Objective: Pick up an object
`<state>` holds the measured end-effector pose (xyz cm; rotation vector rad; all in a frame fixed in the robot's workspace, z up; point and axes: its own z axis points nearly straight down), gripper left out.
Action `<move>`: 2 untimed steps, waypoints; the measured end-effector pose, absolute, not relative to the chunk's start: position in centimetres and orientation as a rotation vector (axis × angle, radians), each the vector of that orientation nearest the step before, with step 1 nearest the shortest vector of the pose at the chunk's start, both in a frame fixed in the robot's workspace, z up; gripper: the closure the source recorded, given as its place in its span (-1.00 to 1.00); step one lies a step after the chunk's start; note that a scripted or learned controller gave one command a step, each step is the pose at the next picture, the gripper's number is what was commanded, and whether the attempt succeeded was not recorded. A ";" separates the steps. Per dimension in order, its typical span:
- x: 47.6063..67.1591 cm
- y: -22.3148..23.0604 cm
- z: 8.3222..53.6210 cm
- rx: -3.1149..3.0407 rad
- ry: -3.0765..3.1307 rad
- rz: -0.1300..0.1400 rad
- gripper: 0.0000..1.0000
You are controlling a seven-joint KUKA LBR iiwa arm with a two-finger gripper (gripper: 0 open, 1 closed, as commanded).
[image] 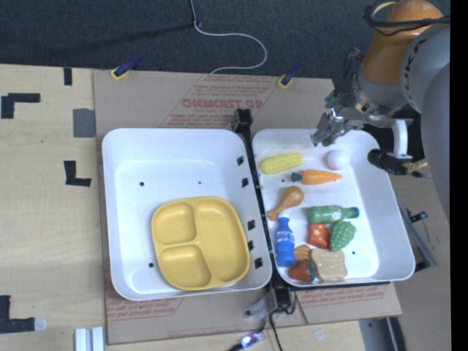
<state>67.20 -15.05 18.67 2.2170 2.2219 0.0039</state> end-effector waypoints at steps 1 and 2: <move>67.3 -15.0 22.7 2.218 2.222 0.003 1.00; 65.0 -10.5 23.6 2.218 2.228 -0.001 1.00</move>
